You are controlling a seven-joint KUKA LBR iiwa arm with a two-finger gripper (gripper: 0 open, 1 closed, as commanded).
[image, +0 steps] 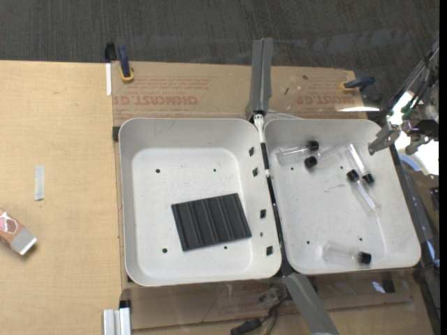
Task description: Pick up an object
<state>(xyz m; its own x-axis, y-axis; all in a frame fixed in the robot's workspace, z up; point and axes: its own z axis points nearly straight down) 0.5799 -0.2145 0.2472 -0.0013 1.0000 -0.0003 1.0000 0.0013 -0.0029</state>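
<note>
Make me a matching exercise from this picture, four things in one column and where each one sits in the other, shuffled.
Things:
1. dark ribbed rectangular mat
2. clear plastic vials with black caps
3. blue-handled clamp with a yellow tip
4. small red-and-white packet

Places:
A. on the tan bench, at the view's left edge
B. in the right white bin
C. on the cardboard behind the left bin
D. in the left white bin

Pairs: 1-D, 2-B, 3-C, 4-A
</note>
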